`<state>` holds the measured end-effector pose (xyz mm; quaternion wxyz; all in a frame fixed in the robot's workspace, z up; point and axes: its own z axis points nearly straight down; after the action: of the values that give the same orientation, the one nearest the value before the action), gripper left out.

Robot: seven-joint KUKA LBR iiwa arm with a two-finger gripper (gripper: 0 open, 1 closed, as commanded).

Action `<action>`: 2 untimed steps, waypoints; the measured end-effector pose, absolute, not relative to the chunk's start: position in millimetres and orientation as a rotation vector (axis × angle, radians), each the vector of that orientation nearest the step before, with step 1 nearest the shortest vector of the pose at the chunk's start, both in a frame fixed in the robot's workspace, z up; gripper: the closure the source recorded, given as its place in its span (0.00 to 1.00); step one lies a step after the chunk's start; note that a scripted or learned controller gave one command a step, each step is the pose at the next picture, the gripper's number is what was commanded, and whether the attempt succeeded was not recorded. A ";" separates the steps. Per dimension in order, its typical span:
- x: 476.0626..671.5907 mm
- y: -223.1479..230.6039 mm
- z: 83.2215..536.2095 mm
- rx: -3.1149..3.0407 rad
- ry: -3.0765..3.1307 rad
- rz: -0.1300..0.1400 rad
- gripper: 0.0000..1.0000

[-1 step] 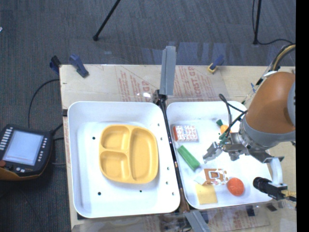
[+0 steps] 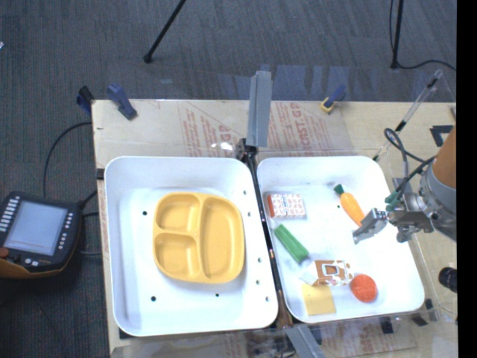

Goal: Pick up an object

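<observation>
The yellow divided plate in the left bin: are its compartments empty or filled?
Empty. All three compartments of the yellow plate show only bare yellow surface. It lies flat, right side up, in the left bin.

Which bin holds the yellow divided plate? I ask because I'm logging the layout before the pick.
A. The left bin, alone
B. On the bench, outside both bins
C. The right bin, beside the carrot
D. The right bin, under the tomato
A: the yellow divided plate lies by itself in the left bin, while the carrot and the other small items are in the right bin.
</observation>
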<state>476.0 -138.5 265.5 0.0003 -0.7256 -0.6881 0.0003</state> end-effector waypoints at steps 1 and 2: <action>565.0 -87.7 169.5 -2.418 -1.988 0.015 0.00; 499.0 -152.8 84.3 -2.315 -2.110 0.008 0.00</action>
<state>499.0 -152.8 84.3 0.0047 -0.7391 -0.6736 0.0026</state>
